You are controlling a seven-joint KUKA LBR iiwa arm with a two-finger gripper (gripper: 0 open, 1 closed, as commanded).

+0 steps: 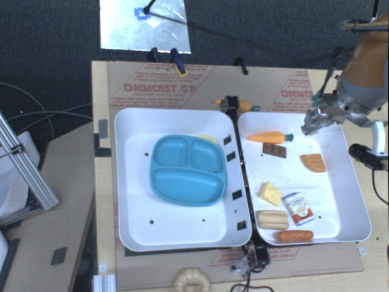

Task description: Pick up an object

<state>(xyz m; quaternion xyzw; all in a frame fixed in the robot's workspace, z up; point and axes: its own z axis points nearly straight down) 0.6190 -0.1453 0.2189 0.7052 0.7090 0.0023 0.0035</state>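
Two white bins are set side by side on the bench, so that loose things can be kept in one and a place for them in the other. The left bin is occupied by a blue divided plate, laid flat near its middle, with something yellow just showing past the plate's 1 o'clock edge.

The right bin holds the things that could be picked. Taken from that bin's centre, a carrot is found at 11 o'clock, lying on its side, with a brown chocolate piece just beside it below. An orange slice-shaped piece lies at 2 o'clock. A yellow cheese wedge and a small printed packet lie near 6 o'clock, with a bread roll and a sausage along the bin's near wall at 7 and 6 o'clock. The pieces are kept apart from one another, which leaves room for fingers around each.

The gripper is held above the bin's 1 o'clock corner, reaching in from the right. Whether it is open or closed cannot be told, and nothing is seen in it. It is judged that no object has yet been chosen firmly; the carrot and the orange piece are nearest.
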